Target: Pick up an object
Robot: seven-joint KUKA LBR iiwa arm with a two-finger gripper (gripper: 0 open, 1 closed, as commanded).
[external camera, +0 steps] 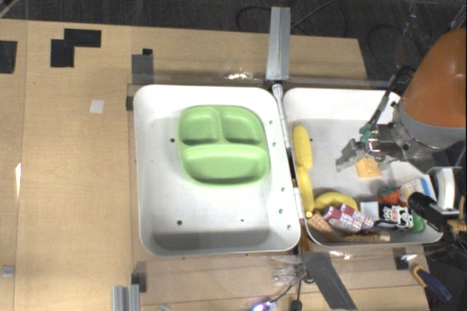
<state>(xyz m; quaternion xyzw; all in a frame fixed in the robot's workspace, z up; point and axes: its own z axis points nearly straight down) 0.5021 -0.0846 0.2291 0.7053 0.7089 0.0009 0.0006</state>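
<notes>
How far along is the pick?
Done: the gripper has reached into the right bin, near a yellow-orange piece. In hand: nothing visibly between its fingers, so no grasp can be confirmed. Left: closing on an object and lifting it. The corn cob, banana and packets lie in that bin; the green divided plate sits in the left bin.

Grey arm with orange band reaching in from right, tool [357, 153] lowered

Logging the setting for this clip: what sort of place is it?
Most likely a robotics lab test bench: two white bins sit side by side on a wooden bench, one holding a green divided plate, the other toy food such as a corn cob, with the robot's hand above.
</notes>
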